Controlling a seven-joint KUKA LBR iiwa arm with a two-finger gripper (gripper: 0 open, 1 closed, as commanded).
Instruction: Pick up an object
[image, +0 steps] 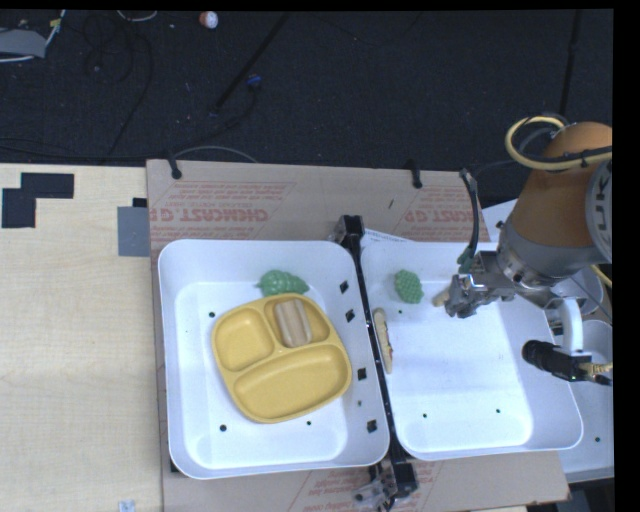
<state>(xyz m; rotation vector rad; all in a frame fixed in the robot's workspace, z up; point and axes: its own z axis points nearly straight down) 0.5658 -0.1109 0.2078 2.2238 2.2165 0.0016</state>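
Worktop of pale wood fills the far left, and on a cardboard sheet to its right we find two shallow white bins side by side. We take the black divider between them as our landmark. Left of the divider, the left bin holds a yellow compartment tray; a tan, sausage-like piece lies in the tray's upper right compartment, and a leafy green piece rests just beyond the tray's far edge. Just right of the divider, almost against it, a slim tan stick lies lengthwise on the floor of the right bin. Farther right and toward the back sits a small bumpy green object, standing free. Right again, near that green object but apart from it, the pincer hangs over the right bin on the grey and orange arm. We cannot tell whether it is open or closed, and we see nothing held in it.

We judge the green object the natural target, being nearest and clear of the walls. To do this well, we would centre over it, descend straight down until the fingers straddle it, then close gently. The stick is the harder choice, since the divider crowds one side.
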